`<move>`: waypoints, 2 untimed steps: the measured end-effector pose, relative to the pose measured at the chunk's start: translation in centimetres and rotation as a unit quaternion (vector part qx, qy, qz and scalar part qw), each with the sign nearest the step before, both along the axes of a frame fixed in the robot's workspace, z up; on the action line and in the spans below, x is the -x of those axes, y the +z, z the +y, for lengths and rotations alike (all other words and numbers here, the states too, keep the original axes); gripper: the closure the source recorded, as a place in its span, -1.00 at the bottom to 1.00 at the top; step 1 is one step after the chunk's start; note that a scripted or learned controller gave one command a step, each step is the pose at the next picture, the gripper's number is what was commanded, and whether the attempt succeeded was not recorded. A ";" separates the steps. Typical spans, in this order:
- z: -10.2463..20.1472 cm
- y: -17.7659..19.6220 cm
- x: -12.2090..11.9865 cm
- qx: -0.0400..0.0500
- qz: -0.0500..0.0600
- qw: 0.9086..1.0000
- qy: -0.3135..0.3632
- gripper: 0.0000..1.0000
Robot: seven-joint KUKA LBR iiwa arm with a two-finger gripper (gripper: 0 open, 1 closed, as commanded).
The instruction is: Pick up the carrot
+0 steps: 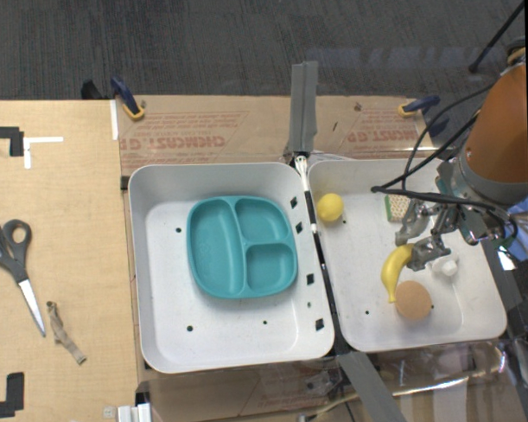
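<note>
gripper hangs over banana, right bin.

carrot hard to make out, possibly the pale green piece, partly hidden, right bin's far side

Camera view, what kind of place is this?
Probably a robotics lab bench: two white bins clamped over cardboard, a robot hand above toy food like a banana, and scissors on the side.

printed lettering on the cardboard sheet — upside down, too faint to read.
</note>
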State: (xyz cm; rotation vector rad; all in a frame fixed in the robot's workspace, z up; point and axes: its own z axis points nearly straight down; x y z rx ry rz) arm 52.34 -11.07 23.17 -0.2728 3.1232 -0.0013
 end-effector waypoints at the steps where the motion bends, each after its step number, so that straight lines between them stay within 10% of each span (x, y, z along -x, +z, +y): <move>1: -3.4 -9.8 3.4 0.000 0.002 0.999 0.041 1.00; 2: 3.8 -4.0 2.9 0.000 0.001 0.998 0.065 1.00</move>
